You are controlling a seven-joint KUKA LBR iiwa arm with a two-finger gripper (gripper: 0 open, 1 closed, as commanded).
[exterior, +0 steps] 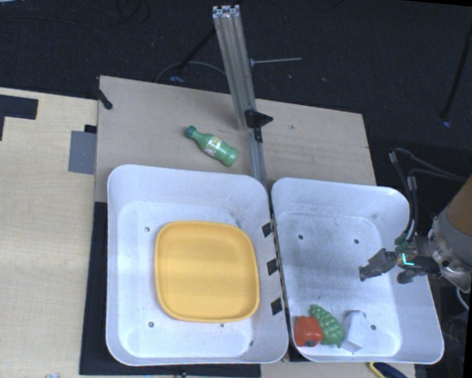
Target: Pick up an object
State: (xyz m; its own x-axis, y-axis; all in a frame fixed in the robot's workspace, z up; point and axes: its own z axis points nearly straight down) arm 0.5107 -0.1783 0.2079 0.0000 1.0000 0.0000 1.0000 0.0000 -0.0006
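My gripper hangs over the right side of the right bin, and its dark fingers stand apart with nothing between them. Below it, in that bin's near corner, lie a red pepper-like object, a bumpy green object touching it, and a small grey-white piece just to the right. The gripper is well above and to the right of these three. A yellow square plate lies flat in the left bin.
A green bottle lies on its side on the bench behind the left bin. A metal rail slants up from between the bins at the back. Black clips sit along the shared bin wall.
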